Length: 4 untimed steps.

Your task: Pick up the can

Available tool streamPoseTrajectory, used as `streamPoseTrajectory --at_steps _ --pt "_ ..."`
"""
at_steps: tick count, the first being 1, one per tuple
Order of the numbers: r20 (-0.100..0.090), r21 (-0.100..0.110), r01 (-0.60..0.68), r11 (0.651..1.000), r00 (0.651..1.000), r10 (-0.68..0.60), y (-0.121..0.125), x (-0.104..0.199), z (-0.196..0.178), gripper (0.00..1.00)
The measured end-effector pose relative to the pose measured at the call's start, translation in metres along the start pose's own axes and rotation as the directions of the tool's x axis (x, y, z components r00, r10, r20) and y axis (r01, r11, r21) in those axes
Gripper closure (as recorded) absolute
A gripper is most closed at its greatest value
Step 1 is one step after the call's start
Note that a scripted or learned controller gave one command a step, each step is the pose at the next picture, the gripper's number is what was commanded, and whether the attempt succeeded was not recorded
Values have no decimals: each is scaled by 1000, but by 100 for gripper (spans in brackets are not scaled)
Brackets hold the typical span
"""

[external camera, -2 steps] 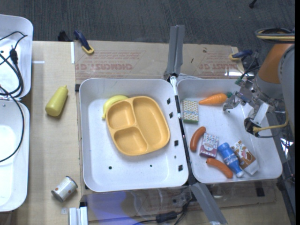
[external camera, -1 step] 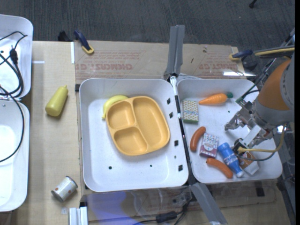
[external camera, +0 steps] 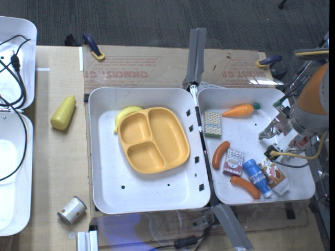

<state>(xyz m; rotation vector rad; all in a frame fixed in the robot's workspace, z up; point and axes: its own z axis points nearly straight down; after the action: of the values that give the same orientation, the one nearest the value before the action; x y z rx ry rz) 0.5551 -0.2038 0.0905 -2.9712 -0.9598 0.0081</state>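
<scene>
The can (external camera: pixel 72 209) is small and silver with a red mark. It lies on its side on the bench, outside both bins, just off the front left corner of the left bin (external camera: pixel 104 192). My gripper (external camera: pixel 270 134) hangs over the right side of the right bin (external camera: pixel 293 195), far from the can. It is above bare bin floor, with nothing seen in its grasp. The grey arm with its orange band (external camera: pixel 314 95) comes in from the right edge.
A yellow divided plate (external camera: pixel 153 139) and a banana (external camera: pixel 127 115) lie in the left bin. The right bin holds a carrot (external camera: pixel 239 110), a green box (external camera: pixel 212 123), two sausages, a pink box (external camera: pixel 233 162), a blue bottle (external camera: pixel 256 177) and a carton. A mustard bottle (external camera: pixel 63 113) lies on the bench.
</scene>
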Motion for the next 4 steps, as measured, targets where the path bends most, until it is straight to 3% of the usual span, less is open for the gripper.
streamPoseTrajectory --at_steps 1,2,3,4 --pt "2 -15 -144 989 990 144 -27 -14 1 0" --pt "5 -13 -141 990 990 141 -28 -15 -7 100" --pt "-1 -19 -269 963 963 269 36 51 -116 100" --pt "4 -17 -58 998 998 58 -50 32 -155 100"
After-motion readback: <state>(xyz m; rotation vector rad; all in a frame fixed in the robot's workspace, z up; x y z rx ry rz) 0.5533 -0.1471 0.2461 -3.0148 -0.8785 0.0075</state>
